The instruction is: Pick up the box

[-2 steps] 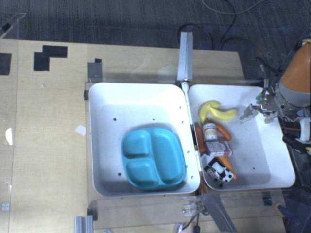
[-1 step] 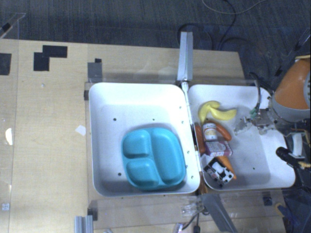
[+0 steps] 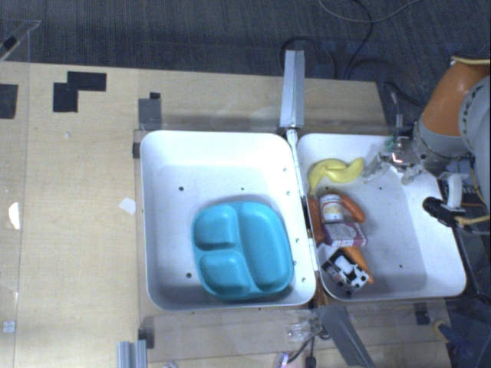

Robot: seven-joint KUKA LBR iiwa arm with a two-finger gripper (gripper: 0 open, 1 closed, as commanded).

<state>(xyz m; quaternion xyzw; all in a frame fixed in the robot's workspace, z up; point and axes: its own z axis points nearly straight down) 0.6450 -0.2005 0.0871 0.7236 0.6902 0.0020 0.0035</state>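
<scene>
Small purple-and-white cardboard box (image 3: pixel 344 234) lies in right white bin (image 3: pixel 414 228), near left wall, wedged among clutter: small white-labelled jar (image 3: pixel 331 206) just above, orange carrot-shaped toy (image 3: pixel 351 205) touching, black-and-white patterned block (image 3: pixel 343 271) just below. Yellow banana toy (image 3: pixel 334 172) further up. Blue sectioned plastic tray (image 3: pixel 242 248) in left white bin (image 3: pixel 165 205).

Gripper (image 3: pixel 398 156) at right bin's upper right, well apart from box; nothing seen in it, opening cannot tell.

Advice: travel left and down over box, align across short side, descend straight to avoid neighbours.

Tray (image 3: pixel 242 248) in left bin (image 3: pixel 165 205)
</scene>
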